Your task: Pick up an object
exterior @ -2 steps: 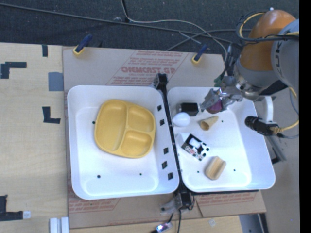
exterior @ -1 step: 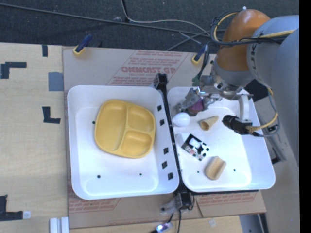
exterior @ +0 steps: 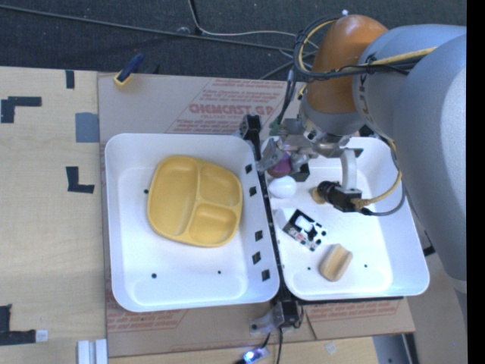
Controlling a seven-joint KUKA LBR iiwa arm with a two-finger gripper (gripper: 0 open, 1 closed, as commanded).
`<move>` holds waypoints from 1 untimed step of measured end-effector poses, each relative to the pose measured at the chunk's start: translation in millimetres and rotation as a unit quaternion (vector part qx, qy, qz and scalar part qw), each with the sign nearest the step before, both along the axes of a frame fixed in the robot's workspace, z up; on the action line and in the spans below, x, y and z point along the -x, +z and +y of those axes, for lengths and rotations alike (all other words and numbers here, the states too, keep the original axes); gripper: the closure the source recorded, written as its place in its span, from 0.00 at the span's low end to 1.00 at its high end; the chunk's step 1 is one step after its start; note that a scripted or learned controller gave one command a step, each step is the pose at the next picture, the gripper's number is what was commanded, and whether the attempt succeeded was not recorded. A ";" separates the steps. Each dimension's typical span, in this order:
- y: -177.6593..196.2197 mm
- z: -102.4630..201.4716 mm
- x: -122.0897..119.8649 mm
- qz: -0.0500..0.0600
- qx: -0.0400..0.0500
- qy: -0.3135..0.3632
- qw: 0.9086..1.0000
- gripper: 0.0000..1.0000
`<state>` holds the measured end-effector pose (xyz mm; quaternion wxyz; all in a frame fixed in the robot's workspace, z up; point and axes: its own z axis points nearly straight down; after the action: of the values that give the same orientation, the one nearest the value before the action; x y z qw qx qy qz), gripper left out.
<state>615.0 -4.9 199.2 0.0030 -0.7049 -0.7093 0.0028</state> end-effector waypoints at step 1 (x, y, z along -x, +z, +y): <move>11.3 54.4 -19.6 -0.001 0.000 0.001 1.000 1.00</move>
<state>634.6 49.5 210.5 0.0022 -0.7044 -0.7098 0.0015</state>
